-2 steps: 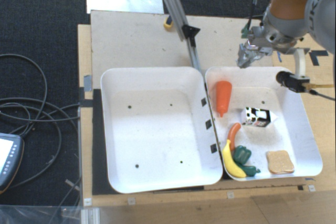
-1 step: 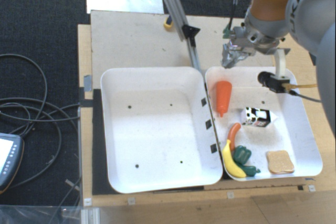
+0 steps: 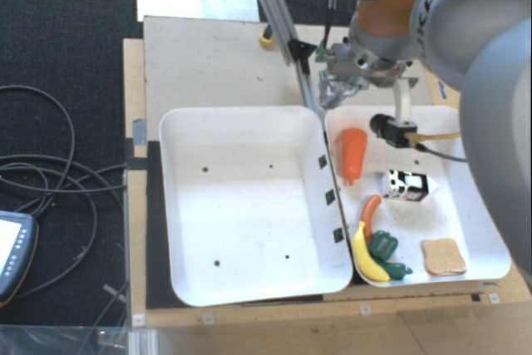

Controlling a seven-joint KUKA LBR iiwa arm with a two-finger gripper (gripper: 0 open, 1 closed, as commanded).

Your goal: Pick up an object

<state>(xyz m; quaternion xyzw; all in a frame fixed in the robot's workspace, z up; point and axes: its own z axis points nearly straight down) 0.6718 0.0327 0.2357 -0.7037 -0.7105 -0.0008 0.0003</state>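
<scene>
Gripper [image 3: 332, 89] is hovering over the right bin's [image 3: 486, 258] far-left corner; jaw state: cannot tell. Carrot [image 3: 353, 154] is lying just nearward, long axis running near-far.

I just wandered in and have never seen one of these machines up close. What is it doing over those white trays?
A robot arm reaches in from the right, its gripper hanging above the far edge of the right bin. It is meant to pick something up. In that bin lie a carrot, a small black-and-white carton, a banana, a green pepper, a red chili and a slice of bread.
</scene>
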